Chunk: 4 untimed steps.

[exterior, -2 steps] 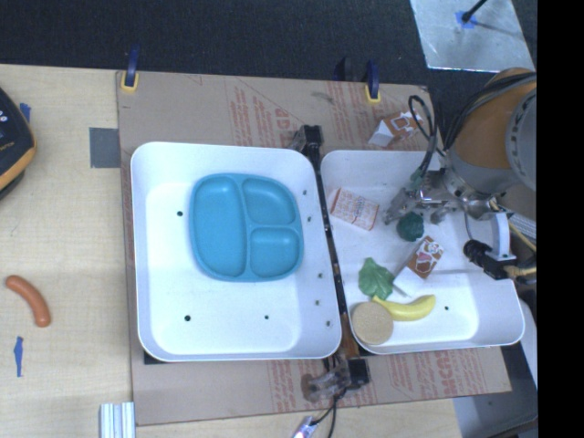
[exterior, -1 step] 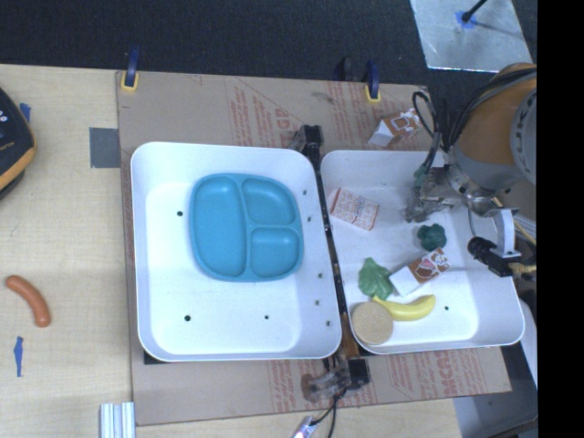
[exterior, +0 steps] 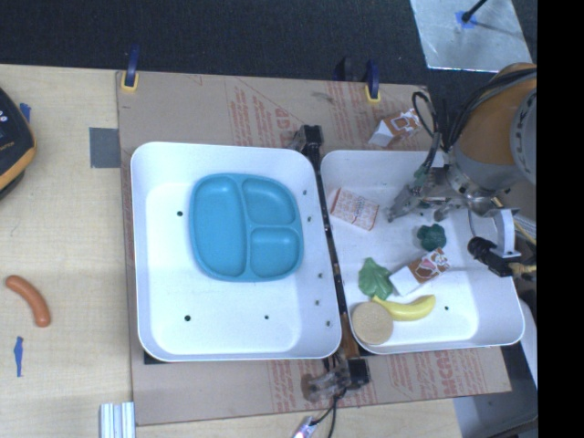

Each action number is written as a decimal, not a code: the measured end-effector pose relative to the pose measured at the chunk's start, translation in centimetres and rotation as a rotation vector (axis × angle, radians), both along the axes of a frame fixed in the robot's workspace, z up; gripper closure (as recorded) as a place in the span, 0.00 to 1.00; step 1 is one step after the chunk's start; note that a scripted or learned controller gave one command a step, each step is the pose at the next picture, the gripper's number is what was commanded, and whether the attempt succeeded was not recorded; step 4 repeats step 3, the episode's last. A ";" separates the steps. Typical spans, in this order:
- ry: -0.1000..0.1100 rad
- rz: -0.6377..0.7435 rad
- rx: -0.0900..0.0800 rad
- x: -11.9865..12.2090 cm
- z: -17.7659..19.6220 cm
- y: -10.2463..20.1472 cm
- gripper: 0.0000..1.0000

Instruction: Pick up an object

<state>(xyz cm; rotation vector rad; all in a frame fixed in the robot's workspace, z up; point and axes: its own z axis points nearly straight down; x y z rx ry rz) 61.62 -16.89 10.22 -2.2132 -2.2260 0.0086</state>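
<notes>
Front of bench: cable clip (exterior: pixel 333 383) at the near edge, between the two bins.
Right bin (exterior: pixel 493 322): holds banana (exterior: pixel 408 307), tan round disc (exterior: pixel 372 322), green leafy toy (exterior: pixel 374 278), small brown-red packet (exterior: pixel 429 265), dark green lump (exterior: pixel 432 236), red-white packet (exterior: pixel 354 209).
Target guess: dark green lump, nearest the tool and apart from its neighbours.
Gripper (exterior: pixel 422 201): low over the right bin's far side, just beyond the lump; fingers look spread, nothing between them.
Doing it well: centre over the lump, come straight down, close only once it sits between the fingers; steer off the brown-red packet just beside it.
Risk: small rounded thing, may squirt out.
Left bin (exterior: pixel 146 245): blue divided plate (exterior: pixel 246 226).
Surface: cardboard sheet (exterior: pixel 228 108) clamped on a wooden bench.
Room: sausage toy (exterior: pixel 29 299) lying loose on the wood at left; dark carpet beyond.
</notes>
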 end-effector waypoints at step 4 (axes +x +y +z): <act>-0.003 0.001 0.003 2.2 5.3 6.3 1.00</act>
